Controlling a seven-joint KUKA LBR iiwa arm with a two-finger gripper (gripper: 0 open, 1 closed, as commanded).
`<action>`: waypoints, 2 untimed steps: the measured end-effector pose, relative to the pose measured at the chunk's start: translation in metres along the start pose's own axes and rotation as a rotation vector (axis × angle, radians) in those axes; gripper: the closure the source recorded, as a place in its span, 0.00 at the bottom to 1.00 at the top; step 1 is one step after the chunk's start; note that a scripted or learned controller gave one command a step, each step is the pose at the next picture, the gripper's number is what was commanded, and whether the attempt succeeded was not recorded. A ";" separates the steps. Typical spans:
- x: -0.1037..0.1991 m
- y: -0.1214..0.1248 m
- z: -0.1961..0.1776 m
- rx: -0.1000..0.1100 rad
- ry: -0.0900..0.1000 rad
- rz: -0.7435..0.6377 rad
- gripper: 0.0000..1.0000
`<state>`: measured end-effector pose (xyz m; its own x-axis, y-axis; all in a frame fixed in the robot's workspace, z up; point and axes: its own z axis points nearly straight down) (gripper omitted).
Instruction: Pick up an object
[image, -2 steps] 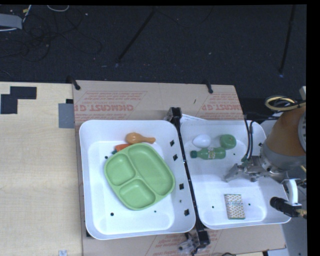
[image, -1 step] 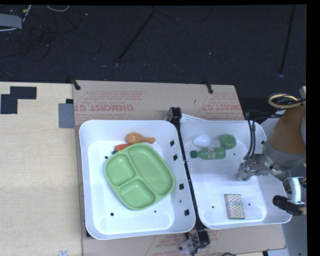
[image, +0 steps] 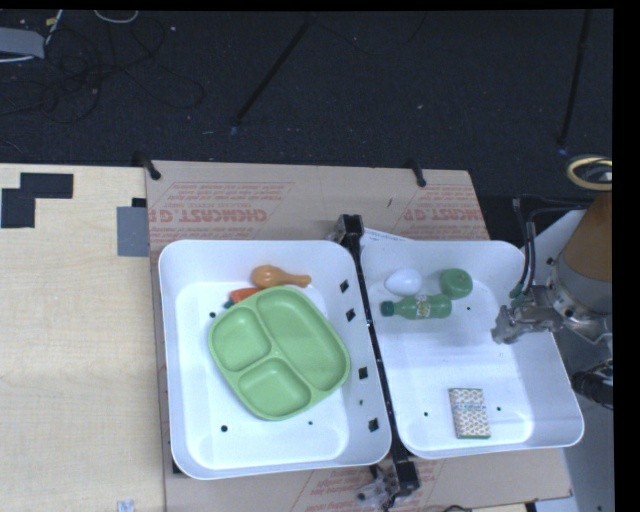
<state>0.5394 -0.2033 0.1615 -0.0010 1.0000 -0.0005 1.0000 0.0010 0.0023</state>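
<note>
1. Surface (image: 80, 350): pale wood, carrying cardboard and two white bins side by side.
2. Left bin (image: 190, 440): held a green divided tray (image: 278, 351) lying across its middle. An orange piece (image: 275, 276) and a red piece (image: 243, 294) lay at the far edge, partly tucked under the tray's rim.
3. Right bin (image: 520, 425): held a green bottle (image: 418, 308) on its side near the far left corner, a white rounded item (image: 404, 281) touching it on the far side, and a round green item (image: 455, 283) just beside that. A small patterned packet (image: 469, 412) lay flat near the near edge, well apart from the others.
4. Pincer (image: 512, 326): stood at the right wall of the right bin, nothing seen between its fingers. How far open it was could not be told; the tips were small and blurred.
5. Progress: judged barely begun. No item was lifted; all lay in the bins. Choosing a target, descending, closing and raising were left. The bottle group lay nearest the pincer.
6. Hard to make out: what the white item and the round green item were; the packet's print; the full shapes of the orange and red pieces. The arm was cut off at the right.
</note>
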 end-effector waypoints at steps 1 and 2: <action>-0.002 -0.007 -0.045 0.002 0.000 0.000 1.00; -0.003 -0.006 -0.081 0.000 0.000 0.000 1.00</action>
<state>0.5334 -0.2059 0.2426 -0.0012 1.0000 -0.0007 1.0000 0.0012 0.0024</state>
